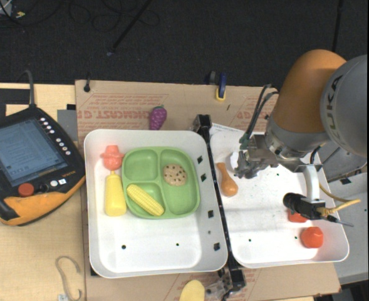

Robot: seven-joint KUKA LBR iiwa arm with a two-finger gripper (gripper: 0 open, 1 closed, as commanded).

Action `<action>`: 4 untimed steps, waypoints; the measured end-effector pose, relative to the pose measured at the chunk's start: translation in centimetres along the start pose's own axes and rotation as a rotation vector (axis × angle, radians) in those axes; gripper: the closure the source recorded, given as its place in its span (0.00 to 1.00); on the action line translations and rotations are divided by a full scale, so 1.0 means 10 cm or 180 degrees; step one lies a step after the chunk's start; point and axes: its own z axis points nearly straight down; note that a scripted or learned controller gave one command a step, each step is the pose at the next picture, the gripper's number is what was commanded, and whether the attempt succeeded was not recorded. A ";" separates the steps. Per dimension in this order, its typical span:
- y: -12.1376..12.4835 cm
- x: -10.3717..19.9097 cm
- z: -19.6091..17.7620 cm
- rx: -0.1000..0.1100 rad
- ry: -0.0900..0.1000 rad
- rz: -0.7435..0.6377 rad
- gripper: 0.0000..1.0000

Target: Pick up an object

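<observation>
My gripper hangs low over the upper left of the right bin, below the grey and orange wrist. An orange-brown gourd-shaped toy lies just left of and below the gripper, near the bin's left wall; I cannot tell whether they touch. A red tomato sits in the bin's lower right corner. Another small red piece lies above it, partly hidden by the robot's black attachment.
The left bin holds a green divided plate with a cookie and a corn cob, beside a yellow bottle and a pink toy. Purple grapes lie behind the bins. A teach pendant rests at left.
</observation>
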 end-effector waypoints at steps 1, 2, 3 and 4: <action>0.36 0.40 0.06 -0.0001 0.0000 0.0004 1.00; 0.60 0.86 -0.07 -0.0004 0.0001 0.0005 1.00; 0.74 1.18 -0.09 -0.0001 0.0000 0.0007 1.00; 0.73 1.21 0.11 0.0013 -0.0007 -0.0004 1.00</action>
